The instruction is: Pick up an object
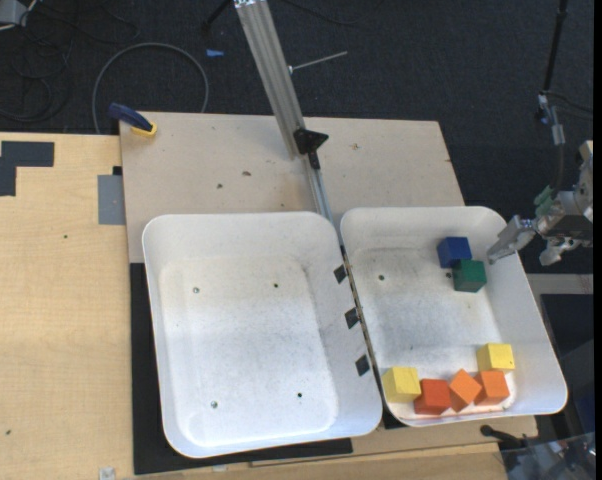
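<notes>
The right bin (406, 224) holds several cubes. A blue cube (454, 250) and a green cube (470, 276) touch each other near its far right side. Along the near edge lie a yellow cube (402, 381), a red cube (434, 396), two orange cubes (465, 388) (494, 385) and another yellow cube (497, 356). My gripper (528, 248) hangs over the bin's right rim, just right of the blue and green cubes. It is open, with nothing between its fingers (504, 241).
The left bin (161, 268) sits beside the right one, black clips joining their shared edge. An aluminium rail (274, 68) slants up from the bench behind the bins. A blue and yellow clamp (133, 119) lies at the bench's far left corner.
</notes>
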Controlling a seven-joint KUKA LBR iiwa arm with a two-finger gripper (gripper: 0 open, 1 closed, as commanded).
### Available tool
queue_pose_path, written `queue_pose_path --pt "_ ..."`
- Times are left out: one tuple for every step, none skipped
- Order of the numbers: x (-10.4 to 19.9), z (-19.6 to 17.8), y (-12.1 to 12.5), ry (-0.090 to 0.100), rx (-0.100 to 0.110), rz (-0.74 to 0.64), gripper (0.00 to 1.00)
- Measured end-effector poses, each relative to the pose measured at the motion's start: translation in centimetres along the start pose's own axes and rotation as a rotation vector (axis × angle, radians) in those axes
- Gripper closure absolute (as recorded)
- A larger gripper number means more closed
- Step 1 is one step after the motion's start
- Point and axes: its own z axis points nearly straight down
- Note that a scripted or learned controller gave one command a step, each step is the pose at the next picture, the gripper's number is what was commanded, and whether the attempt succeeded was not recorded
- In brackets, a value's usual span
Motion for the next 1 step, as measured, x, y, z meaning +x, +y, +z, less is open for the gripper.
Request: queue_pose_path --pt "-1.73 8.17 4.32 0.003 0.013 0.000 0.00"
